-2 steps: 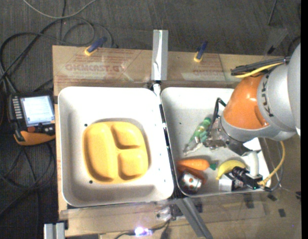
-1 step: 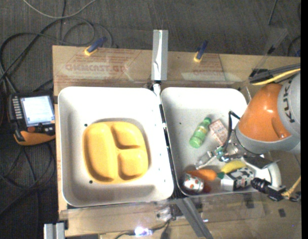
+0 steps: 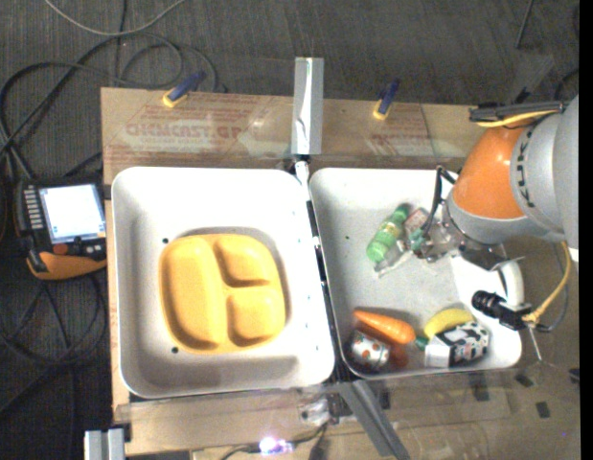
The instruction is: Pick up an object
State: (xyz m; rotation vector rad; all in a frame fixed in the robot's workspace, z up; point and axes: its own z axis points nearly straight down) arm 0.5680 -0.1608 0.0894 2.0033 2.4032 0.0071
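Nothing lifted yet: we see the gripper [image 3: 422, 238] low in the right bin [image 3: 346, 257] beside the green bottle [image 3: 387, 233]; claw state we cannot tell.

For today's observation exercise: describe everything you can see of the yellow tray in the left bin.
The yellow tray is a rounded-square dish of smooth, plastic-looking material, moulded into three compartments: one large on its left, two smaller on its right. It lies flat and right way up, near the middle of the left bin, resting on the bin's white floor. Nothing lies in it, and nothing else touches it.
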